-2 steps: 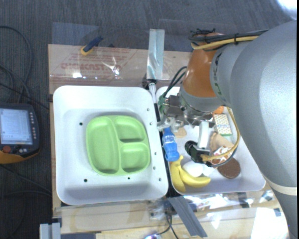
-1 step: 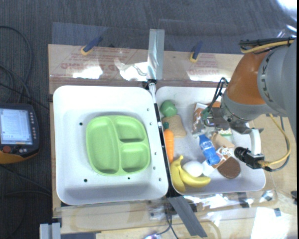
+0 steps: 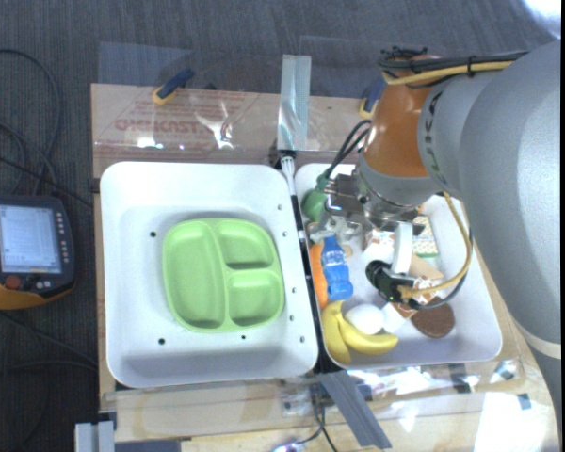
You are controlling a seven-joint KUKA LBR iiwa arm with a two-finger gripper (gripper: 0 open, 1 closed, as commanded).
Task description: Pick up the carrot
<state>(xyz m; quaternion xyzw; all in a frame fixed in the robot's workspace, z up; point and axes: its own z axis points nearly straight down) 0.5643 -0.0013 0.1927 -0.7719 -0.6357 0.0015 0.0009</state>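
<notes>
The carrot (image 3: 318,269) lies as a thin orange strip along the left wall of the right bin (image 3: 485,332), pressed against the divider between the two bins, with most of its length hidden under a blue bottle (image 3: 335,267) that lies just beside and partly over it. That makes it an awkward target: the wall blocks one side and the bottle crowds the other, so a straight-down grab has little room. The arm (image 3: 405,144) leans in from the right with its orange band over the upper half of the right bin, and the pincer (image 3: 344,210) hangs low at the bin's upper left, near a green thing (image 3: 313,201) and just above the bottle's top end. The wrist hardware and cables hide the tips, so I cannot tell whether they are apart or together, and nothing can be seen held there. By my reading it is poised over the carrot's upper end, probably because that end is the part least buried. Lower in the same bin a banana (image 3: 344,335) curls along the front wall with a white egg (image 3: 365,319) resting against it, and a brown disc (image 3: 434,321) sits to their right, all clear of the carrot. The left bin (image 3: 132,347) holds a green tray (image 3: 223,273), lying flat in its middle, well apart from the work. The likely risk is catching the bottle instead.
</notes>
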